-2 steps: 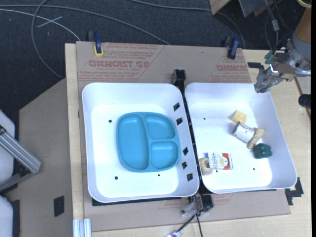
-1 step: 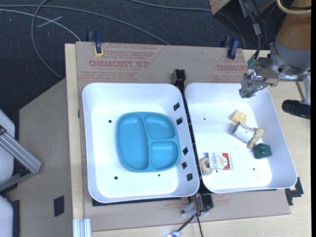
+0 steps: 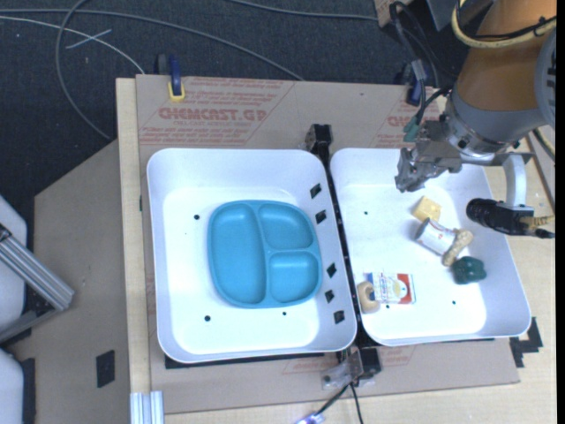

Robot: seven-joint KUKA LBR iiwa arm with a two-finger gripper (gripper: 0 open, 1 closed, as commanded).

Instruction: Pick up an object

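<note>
The floor [image 3: 71,87] is dark carpet with thin grey wires [image 3: 97,25] lying across it. The table [image 3: 229,104] has a brown board top with red letters. A blue and yellow clamp [image 3: 176,79] grips its far edge.

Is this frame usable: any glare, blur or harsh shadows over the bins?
Camera view: even light, soft shadows; the right bin and left bin read bright white without hiding detail; the blue plate is sharp; the small objects near the gripper are slightly soft, and the packet label is unreadable.
</note>
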